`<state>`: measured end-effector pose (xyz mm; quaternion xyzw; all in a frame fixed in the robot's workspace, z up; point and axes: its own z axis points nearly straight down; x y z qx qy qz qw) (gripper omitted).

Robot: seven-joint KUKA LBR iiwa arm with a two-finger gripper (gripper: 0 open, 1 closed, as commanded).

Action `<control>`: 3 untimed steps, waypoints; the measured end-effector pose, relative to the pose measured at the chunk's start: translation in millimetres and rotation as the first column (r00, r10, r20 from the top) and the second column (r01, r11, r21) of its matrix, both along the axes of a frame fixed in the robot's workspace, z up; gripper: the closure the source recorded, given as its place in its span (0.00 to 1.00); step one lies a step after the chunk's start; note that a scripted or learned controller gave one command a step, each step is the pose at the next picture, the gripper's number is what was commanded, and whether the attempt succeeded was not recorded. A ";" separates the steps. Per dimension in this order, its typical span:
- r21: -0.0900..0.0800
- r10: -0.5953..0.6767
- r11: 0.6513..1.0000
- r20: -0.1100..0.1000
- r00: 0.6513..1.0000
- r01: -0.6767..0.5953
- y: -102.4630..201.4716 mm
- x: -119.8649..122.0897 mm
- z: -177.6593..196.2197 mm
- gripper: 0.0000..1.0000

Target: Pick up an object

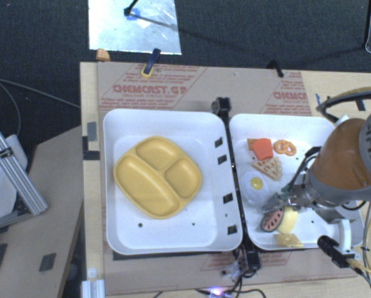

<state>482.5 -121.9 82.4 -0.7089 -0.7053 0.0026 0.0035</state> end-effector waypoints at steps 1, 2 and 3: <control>-0.001 0.014 1.000 0.022 1.000 -0.014 49.0 6.3 129.5 0.00; -0.001 0.005 1.000 0.005 1.000 -0.005 36.6 3.1 64.0 0.00; -0.004 0.011 1.000 0.029 1.000 -0.011 42.1 23.0 215.2 0.00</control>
